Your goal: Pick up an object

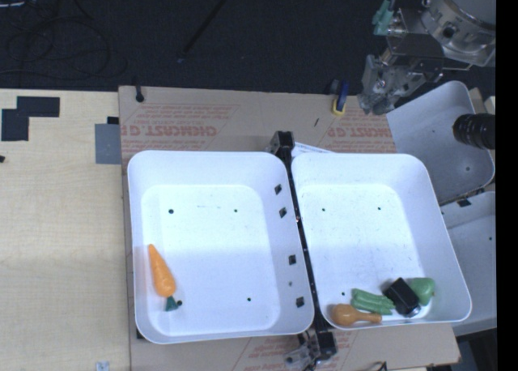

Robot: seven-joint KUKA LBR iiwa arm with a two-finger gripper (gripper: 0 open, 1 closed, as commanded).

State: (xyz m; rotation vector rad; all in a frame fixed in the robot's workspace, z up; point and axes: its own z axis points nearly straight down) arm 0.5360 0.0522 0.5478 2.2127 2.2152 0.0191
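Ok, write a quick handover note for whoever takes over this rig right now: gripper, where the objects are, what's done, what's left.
Gripper: raised beyond the far edge of the right bin, nothing visibly in it.
Left bin: toy carrot at its near-left corner.
Right bin, near-right corner: black block lying across a green pea pod, a green piece and an orange pear-shaped piece.
Done: no pick yet.
Left: descend on one object, grasp it, lift it.
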